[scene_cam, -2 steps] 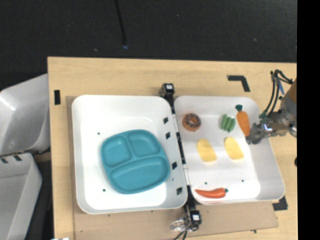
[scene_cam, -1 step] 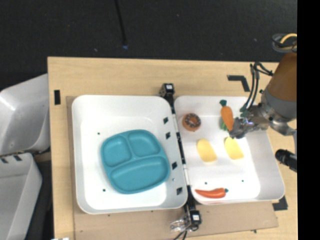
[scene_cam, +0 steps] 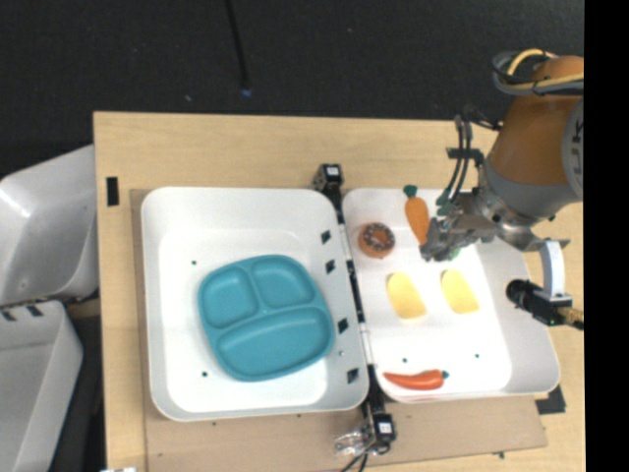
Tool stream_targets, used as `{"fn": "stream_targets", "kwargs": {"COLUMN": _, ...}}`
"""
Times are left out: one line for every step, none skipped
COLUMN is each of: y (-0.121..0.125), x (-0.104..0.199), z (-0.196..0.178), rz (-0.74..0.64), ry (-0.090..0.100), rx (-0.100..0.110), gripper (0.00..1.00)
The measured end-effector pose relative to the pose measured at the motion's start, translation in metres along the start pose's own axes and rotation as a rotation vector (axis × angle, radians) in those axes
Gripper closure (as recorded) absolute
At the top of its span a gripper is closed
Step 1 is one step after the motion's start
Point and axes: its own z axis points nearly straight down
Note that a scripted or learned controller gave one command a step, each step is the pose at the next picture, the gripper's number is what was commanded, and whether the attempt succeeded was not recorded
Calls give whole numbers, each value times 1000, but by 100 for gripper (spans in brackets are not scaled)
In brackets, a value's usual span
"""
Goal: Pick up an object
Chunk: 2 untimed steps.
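One carrot just left of the tool, right bin.

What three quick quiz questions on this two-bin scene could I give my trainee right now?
1. True or false: the teal divided plastic plate lies in the left white bin.
2. How many pale yellow pieces lie in the right white bin?
3. Which item is nearest the gripper: (a) orange carrot, (b) red chili pepper, (c) the plate?

Key: 1 true; 2 two; 3 a.
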Motion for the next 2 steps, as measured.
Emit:
{"fn": "stream_targets", "kwargs": {"y": 29, "x": 44, "z": 10, "rz": 1, "ry": -1, "rx": 0, "gripper": 100}}
{"fn": "stream_targets", "kwargs": {"y": 62, "x": 95, "z": 4, "rz": 0, "ry": 0, "rx": -2, "gripper": 100}}
